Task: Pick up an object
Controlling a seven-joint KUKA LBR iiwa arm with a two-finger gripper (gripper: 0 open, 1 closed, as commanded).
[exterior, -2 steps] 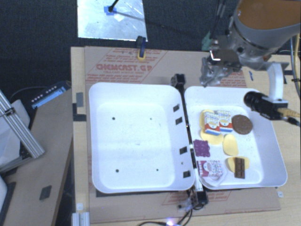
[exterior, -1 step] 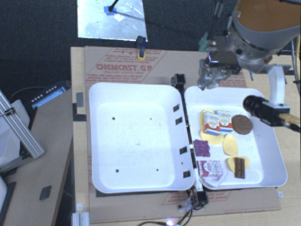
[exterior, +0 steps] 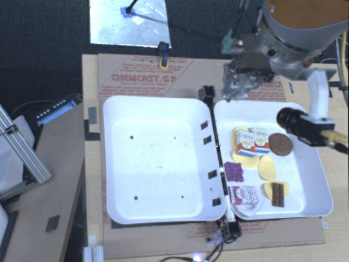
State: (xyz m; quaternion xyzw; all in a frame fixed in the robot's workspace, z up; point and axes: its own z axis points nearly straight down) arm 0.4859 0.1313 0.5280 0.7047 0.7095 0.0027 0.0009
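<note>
Pincer (exterior: 238, 91), hanging above the far rim of the right bin (exterior: 311, 171); whether its fingers stand apart or together cannot be told, and nothing shows between them. Judged so, the pick is not yet made: every candidate lies in that bin, among them a yellow carton (exterior: 251, 141), a white cup (exterior: 245, 195), a brown disc (exterior: 281, 144) and a purple piece (exterior: 234, 171). Left bin (exterior: 158, 157) beside it, both on a cardboard sheet (exterior: 143, 76) over dark carpet (exterior: 43, 31).

A robotics lab: 2 white bins (exterior: 158, 162) on a cardboard-topped bench (exterior: 142, 72), dark carpet
</note>
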